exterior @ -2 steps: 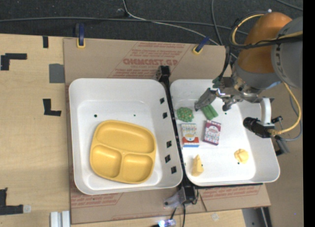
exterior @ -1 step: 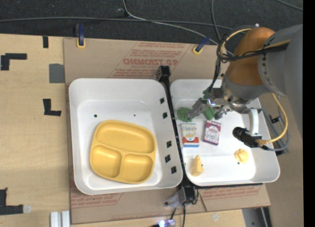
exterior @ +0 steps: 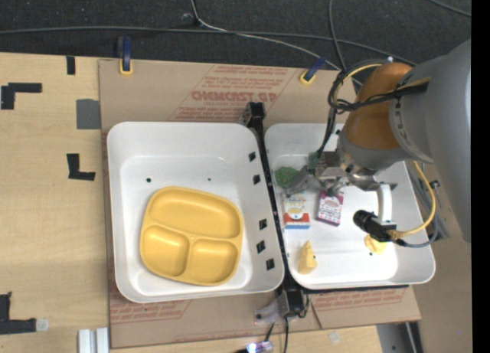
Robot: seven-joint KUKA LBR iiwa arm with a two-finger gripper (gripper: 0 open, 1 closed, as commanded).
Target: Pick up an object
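One smooth yellow three-compartment plastic tray (exterior: 191, 235)

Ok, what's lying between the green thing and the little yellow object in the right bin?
In the camera view, a small white card with red and blue print lies on the bin floor between the green thing and the yellow object.

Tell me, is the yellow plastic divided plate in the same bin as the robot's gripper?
No, the yellow plastic divided plate lies in the left bin; the gripper is over the right bin.
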